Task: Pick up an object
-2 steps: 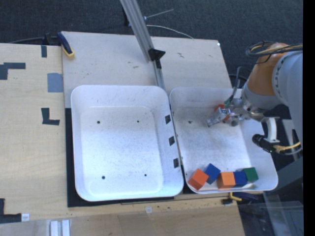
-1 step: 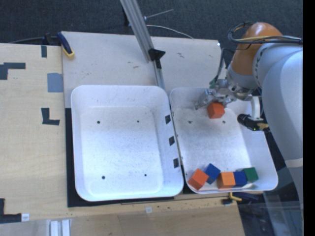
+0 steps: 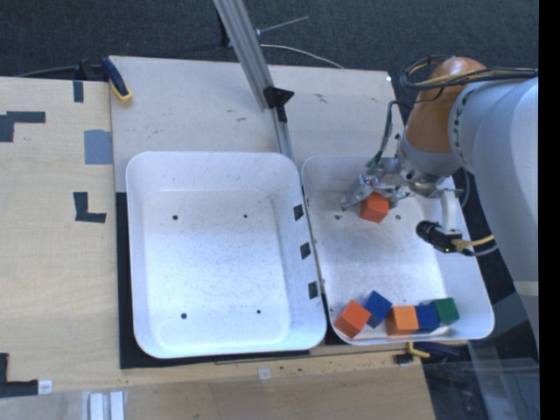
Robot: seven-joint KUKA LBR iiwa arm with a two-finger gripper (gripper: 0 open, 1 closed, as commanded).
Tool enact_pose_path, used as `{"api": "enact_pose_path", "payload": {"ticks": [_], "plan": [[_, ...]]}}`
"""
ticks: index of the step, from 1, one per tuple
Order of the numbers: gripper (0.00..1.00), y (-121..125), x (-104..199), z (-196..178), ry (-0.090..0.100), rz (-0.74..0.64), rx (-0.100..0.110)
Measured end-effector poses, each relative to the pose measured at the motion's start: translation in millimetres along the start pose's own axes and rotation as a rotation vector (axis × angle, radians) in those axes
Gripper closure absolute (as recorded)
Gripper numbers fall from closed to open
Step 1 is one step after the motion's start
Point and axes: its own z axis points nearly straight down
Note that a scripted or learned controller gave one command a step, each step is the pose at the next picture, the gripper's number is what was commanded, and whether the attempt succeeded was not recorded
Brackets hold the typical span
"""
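Orange-red block (image 3: 375,208) sits between the fingers of the end effector (image 3: 376,201), which is clamped on it over the upper part of the right bin (image 3: 325,234). Whether the block is raised off the bin floor or touching it cannot be told from this view.

Surroundings: an aluminium strut (image 3: 247,44) slants in from the top edge and ends at a black bracket (image 3: 277,97) just above the gap between the two bins, to the left of the end effector and apart from it. A black cable (image 3: 446,237) with a yellow marking hangs beside the wrist on the right. A blue-and-yellow clamp (image 3: 115,79) lies at the table's (image 3: 52,164) upper left, well apart.

Containers: the right bin holds a row of blocks along its lower wall: an orange block (image 3: 353,318), a blue block (image 3: 378,306), a second orange block (image 3: 403,319), a second blue block (image 3: 427,317) and a green block (image 3: 445,310), each touching its neighbour. The left bin (image 3: 140,234) shows a speckled white floor.
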Motion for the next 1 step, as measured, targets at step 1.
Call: {"api": "enact_pose_path", "payload": {"ticks": [1], "plan": [[1.00, 0.6, 0.0, -9.0, 0.000, -0.001, 0.000]]}}
